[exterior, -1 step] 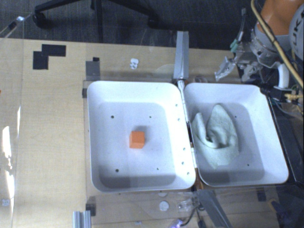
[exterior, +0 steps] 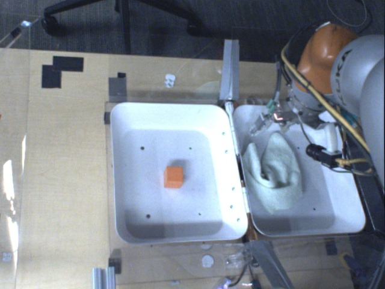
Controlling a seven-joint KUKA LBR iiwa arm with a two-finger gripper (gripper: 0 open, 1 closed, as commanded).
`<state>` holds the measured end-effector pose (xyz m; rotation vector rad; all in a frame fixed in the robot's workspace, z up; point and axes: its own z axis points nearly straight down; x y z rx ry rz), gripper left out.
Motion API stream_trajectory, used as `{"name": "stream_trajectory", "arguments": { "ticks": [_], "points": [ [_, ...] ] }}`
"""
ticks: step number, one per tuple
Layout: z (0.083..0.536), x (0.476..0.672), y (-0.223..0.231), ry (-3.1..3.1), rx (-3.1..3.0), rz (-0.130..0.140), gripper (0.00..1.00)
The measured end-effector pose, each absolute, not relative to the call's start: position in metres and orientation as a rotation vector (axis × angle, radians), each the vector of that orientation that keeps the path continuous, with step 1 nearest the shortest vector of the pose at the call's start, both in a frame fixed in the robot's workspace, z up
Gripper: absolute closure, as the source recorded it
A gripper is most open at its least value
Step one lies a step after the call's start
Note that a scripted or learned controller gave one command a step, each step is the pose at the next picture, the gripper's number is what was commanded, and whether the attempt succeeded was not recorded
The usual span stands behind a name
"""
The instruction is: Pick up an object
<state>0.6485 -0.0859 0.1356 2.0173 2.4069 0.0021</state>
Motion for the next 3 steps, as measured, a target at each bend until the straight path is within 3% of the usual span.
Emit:
{"name": "stream_trajectory", "arguments": {
  "ticks": [1, 2, 3],
  "points": [
    [0.087, 0.668, -0.094, 2.464, 1.942, 0.005, 0.00],
    [0.102, 0.672, -0.094, 2.459, 1.934, 0.014, 1.00],
    [0.187, 0.670, -0.031, 2.281, 2.153, 0.007, 1.00]
  ]
}}
